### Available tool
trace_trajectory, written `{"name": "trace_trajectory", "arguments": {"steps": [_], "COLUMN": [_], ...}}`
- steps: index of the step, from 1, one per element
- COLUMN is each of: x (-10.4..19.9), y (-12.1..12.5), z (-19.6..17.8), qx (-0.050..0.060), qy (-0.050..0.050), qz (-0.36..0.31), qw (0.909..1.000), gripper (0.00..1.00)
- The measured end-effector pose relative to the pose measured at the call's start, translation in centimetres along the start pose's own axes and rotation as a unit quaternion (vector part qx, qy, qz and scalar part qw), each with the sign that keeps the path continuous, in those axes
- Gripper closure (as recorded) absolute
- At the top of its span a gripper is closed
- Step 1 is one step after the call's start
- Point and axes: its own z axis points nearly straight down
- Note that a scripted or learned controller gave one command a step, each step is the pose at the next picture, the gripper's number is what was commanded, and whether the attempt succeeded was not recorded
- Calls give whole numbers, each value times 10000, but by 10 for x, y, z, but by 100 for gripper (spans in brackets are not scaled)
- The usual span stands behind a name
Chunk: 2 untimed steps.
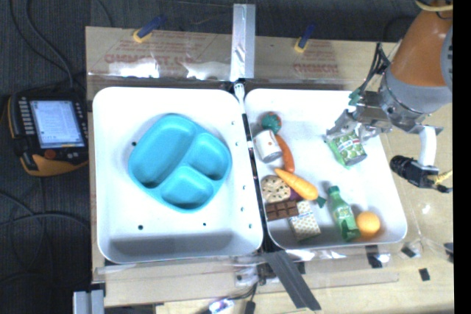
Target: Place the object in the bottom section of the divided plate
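Divided plate [180, 160]: blue, centred in left bin [118, 232], compartments bare. Green packet [349, 147]: right bin [390, 191], upper right, under gripper [355, 130]; grasp and finger spread cannot be told. Arm [419, 59]: enters over right rim.

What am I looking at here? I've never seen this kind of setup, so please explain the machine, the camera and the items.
One camera looks down at a slant on two white bins. The grey and orange robot arm reaches in from the right; its gripper is over the right bin, at a green packet. The left bin holds a blue divided plate. The right bin holds toy food: carrots, a green bottle, an orange, a cookie.
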Motion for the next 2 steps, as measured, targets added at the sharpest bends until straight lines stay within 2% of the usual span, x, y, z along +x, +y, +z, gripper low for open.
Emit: {"name": "trace_trajectory", "arguments": {"steps": [1, 2], "x": [72, 155], "y": [-8, 55], "z": [22, 21], "qx": [5, 7], "qy": [18, 11], "qz": [217, 527], "qw": [9998, 9986], "gripper": [100, 100]}}
